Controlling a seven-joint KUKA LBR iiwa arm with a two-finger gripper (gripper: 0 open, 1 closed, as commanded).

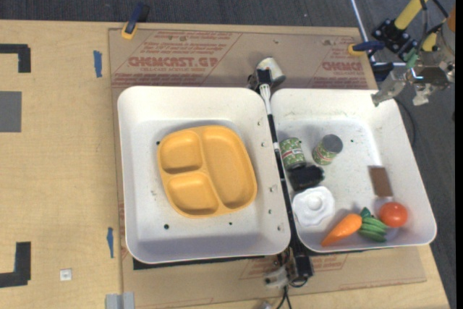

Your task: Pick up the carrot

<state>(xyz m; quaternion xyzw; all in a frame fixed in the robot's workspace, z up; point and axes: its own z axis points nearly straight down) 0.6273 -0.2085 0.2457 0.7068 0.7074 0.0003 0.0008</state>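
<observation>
The carrot (343,226) lay closest to the camera, along the near edge of the right bin (405,155), its orange body slanting up to the right and its green top (374,226) touching a red tomato (393,214) at the bin's near right corner. Just to the left of the carrot and a little farther back sat a white bottle (313,205), seen cap-up. A small black object (304,176) lay just beyond the bottle; what it was could not be made out. Beyond that stood a green-labelled can (291,153) against the bin's left wall, and beside it, to the right, a second can with a grey lid (328,148). A brown block (380,180) lay near the right wall, farther back than the tomato.

The left bin (137,155) held a yellow divided plate (207,170) with three compartments, set roughly in the bin's middle. Both bins rested on a sheet of printed cardboard (181,54) laid over the desk (51,155), with blue tape marks along its left side.

The claw (394,83) hung over the far right corner of the right bin, well apart from the carrot and holding nothing that could be seen. Whether it was spread or pressed together could not be told from this view.
</observation>
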